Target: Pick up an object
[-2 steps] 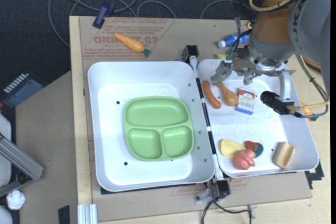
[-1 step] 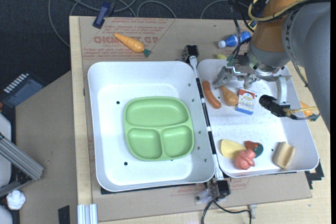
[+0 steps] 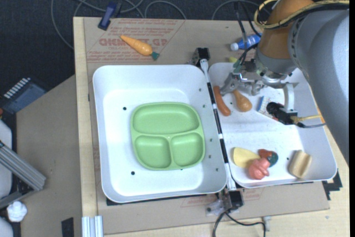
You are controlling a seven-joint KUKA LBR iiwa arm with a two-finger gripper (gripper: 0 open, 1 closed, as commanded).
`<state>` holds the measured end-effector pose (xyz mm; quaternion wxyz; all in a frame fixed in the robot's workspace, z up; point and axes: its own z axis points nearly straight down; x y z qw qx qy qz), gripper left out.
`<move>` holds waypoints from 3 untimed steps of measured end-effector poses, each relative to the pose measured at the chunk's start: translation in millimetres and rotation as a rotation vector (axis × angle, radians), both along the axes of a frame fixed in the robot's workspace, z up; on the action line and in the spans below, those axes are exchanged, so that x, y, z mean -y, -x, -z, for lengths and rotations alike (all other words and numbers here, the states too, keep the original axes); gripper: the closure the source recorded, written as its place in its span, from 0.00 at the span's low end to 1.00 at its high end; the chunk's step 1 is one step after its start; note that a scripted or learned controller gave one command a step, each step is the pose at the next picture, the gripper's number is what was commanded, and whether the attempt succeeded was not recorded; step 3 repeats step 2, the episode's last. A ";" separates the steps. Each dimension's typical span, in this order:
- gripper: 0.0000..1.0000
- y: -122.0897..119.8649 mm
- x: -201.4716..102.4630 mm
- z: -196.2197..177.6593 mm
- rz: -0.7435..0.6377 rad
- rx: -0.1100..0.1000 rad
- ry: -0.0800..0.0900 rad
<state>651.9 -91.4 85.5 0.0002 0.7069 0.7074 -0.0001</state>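
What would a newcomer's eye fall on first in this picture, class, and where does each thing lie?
The green divided plate draws the eye first, lying in the middle of the left bin. Next comes the grey arm with its orange band, reaching in from the right over the far end of the right bin. A toy carrot lies alone on the cardboard behind the left bin.

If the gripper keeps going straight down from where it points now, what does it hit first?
Most likely the tan pear-shaped toy lying just beneath the gripper in the right bin, beside the orange sausage-shaped toy. Depth is unclear from this slanted view, so it may land on bin floor instead.
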 end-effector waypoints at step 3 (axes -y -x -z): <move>1.00 57.0 -36.5 -100.8 -0.001 0.001 -0.001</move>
